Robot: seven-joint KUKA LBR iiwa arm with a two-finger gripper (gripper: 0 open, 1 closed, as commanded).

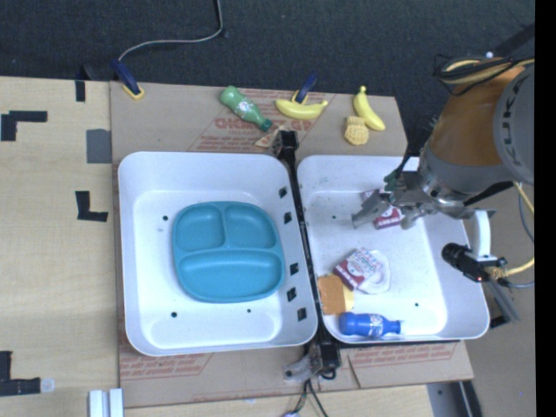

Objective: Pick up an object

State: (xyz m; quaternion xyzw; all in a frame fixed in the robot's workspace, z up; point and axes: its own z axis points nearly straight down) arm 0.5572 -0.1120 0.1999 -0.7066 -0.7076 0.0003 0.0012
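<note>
Table (52, 233) carries two white bins; I see the left bin (139, 181) holding a blue divided plate (228, 252). In the right bin (434, 320) my arm (473, 129) reaches in, its pincer (388, 211) low with a small red-and-white packet (388, 219) at its fingers, though I cannot tell whether they grip it. Below lie a red-and-white pouch (362, 268), a blue bottle (369, 324) and an orange piece (334, 294).
</note>
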